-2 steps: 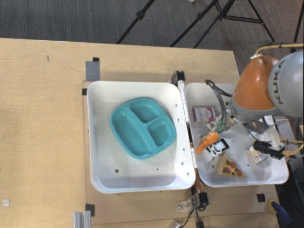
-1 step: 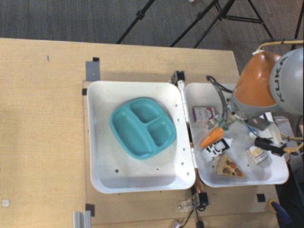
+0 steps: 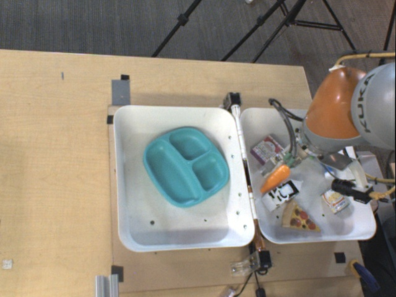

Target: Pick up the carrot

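Claw [image 3: 291,161] at carrot [image 3: 275,179], near bin wall [image 3: 246,166].

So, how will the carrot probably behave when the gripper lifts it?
The carrot looks like a smooth, tapered toy, so probably stiff and light. Its round body may roll or slip. It lies slanted beside a black-and-white card, which might shift.

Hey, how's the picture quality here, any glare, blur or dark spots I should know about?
Camera view: even, soft light, no harsh glare on the white bins; the teal plate and carrot look reasonably sharp; the arm at the right is large and slightly soft, covering part of the right bin; small items there are too blurred to read; the carpet at the top is dim.
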Motion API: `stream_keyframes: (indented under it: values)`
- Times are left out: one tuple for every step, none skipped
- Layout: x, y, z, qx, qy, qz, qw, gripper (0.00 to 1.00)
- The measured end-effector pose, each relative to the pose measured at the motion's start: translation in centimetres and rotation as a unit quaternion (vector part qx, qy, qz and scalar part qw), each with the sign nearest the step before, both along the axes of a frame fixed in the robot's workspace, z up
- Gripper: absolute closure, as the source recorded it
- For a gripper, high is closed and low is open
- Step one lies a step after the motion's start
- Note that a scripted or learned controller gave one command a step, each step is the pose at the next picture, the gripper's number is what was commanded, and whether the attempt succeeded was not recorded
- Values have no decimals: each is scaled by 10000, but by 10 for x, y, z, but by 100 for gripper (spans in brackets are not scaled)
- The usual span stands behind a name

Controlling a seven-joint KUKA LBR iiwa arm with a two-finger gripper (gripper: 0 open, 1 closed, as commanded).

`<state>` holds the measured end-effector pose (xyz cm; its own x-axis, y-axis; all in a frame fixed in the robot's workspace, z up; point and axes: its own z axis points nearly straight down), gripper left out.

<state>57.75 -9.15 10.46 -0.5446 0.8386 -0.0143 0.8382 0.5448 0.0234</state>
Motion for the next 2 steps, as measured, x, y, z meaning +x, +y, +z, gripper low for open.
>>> stream_keyframes:
  values:
    - [-22, -6, -13, -7, 43, 113, 9999, 0]
    - [-18, -5, 0, -3, -9, 115, 9999, 100]
